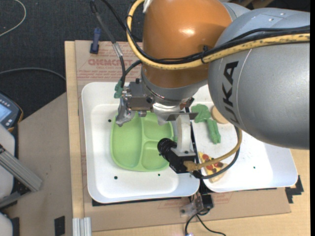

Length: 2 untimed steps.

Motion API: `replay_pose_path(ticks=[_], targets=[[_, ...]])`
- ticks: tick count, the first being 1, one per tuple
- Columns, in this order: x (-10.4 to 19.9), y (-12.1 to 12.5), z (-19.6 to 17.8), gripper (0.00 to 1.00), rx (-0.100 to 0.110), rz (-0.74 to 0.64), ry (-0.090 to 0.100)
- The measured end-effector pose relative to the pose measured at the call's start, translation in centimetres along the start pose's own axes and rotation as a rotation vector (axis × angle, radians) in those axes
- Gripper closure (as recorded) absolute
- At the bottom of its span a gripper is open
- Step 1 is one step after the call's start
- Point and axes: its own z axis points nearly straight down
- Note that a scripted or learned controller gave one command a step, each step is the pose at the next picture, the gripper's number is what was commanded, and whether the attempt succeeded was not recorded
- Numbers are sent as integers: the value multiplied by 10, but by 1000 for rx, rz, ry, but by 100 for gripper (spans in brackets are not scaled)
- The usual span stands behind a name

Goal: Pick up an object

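Observation:
A light green divided plate (132, 149) lies in the left white bin (96, 146), taking up most of its floor. My gripper (153, 118) hangs low over the plate's far right part, under the orange band of the arm (182, 28). The wrist hides the plate's back edge. Nothing is visibly held. In the right bin (275, 173) a green handled toy (211, 128) lies near the dividing wall. A pizza-slice toy (211, 165) sits near that bin's front left corner. A tan round object (220, 116) peeks out from under the arm.
The big grey arm link (266, 77) covers much of the right bin. A black connector with a yellow cable (172, 156) hangs by the wall between the bins. Both bins rest on a cardboard sheet (78, 68). A blue clip (95, 40) lies at its back edge.

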Motion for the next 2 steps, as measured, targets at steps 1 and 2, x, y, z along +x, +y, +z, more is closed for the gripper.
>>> replay_pose_path(ticks=[1,2], targets=[[-95,1,-45,0,-12,8,2],[-161,-1,149,0,12,8,-2]])
